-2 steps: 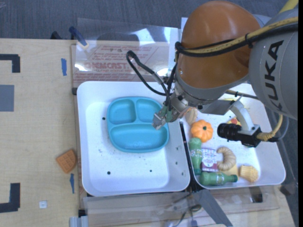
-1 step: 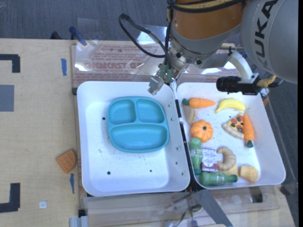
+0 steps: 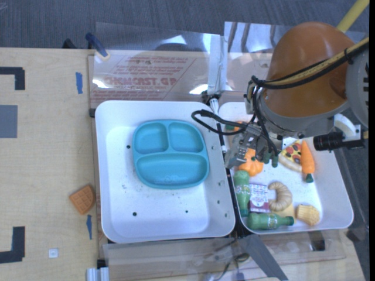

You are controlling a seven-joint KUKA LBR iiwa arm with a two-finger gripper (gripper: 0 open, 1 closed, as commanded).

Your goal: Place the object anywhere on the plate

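Claw [image 3: 256, 152] above orange toy [image 3: 253, 166]; 1 blue plate [image 3: 170, 154], 2 bins [image 3: 117, 174].

— Left bin [image 3: 111, 174]?
— Holds a blue divided plate [image 3: 170, 154], nothing on it.
— Right bin [image 3: 340, 206]?
— Toy foods: carrot [image 3: 307, 158], croissant [image 3: 280, 195], green bottle [image 3: 268, 220], pizza slice [image 3: 290, 153].
— Gripper [image 3: 253, 154]?
— Low at that bin's left edge, touching an orange toy [image 3: 253, 166]. Grasp not confirmed.
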